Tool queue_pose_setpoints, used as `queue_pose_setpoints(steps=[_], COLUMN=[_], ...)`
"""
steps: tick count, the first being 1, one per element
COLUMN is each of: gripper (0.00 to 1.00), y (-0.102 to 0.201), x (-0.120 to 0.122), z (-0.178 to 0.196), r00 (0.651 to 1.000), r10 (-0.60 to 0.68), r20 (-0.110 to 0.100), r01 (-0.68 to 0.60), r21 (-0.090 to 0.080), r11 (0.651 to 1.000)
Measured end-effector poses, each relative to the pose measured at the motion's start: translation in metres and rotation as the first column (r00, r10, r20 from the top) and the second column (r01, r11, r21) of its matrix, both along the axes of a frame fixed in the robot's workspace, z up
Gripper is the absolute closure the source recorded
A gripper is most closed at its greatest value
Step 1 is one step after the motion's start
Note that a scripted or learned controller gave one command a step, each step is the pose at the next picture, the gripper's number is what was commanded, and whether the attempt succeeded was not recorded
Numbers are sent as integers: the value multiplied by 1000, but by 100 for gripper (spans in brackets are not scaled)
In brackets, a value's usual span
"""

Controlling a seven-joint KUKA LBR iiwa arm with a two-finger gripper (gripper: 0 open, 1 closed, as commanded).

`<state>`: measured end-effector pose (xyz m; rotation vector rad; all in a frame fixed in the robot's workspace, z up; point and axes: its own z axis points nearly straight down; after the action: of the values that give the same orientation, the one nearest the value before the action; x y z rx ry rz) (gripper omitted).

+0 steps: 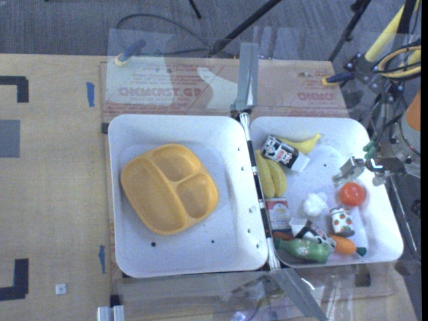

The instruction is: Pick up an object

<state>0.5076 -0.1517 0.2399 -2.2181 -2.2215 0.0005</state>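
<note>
My gripper [362, 171] hangs over the right side of the right bin [334, 127], open with nothing between its fingers. Just below it in the view lies a red-orange ball [352, 194]. The same bin holds a bunch of yellow bananas [273, 176], a single banana [305, 142], a black-and-white cow toy [279, 151], a white ball [314, 204], a small spotted white cup [341, 221], an orange carrot [344, 245], a green vegetable [304, 249] and a small red-and-white box [277, 212].
A yellow divided plate [170, 187] lies in the left bin [231, 246]. A metal divider [251, 172] runs between the bins. Tripod legs and cables crowd the far side and the right, and the wooden bench [53, 179] spreads left.
</note>
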Motion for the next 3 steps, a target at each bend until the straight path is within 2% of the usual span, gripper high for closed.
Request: queue_pose_setpoints(steps=[1, 2, 3], gripper=[0, 0, 100], y=[-53, -31, -33], x=[-2, -26, -25], z=[-88, -154, -143], r00=[1000, 998, 998], r10=[-7, 63, 60], r20=[1, 7, 12], r01=[7, -63, -60], r21=[-1, -2, -6], r11=[1000, 998, 998])
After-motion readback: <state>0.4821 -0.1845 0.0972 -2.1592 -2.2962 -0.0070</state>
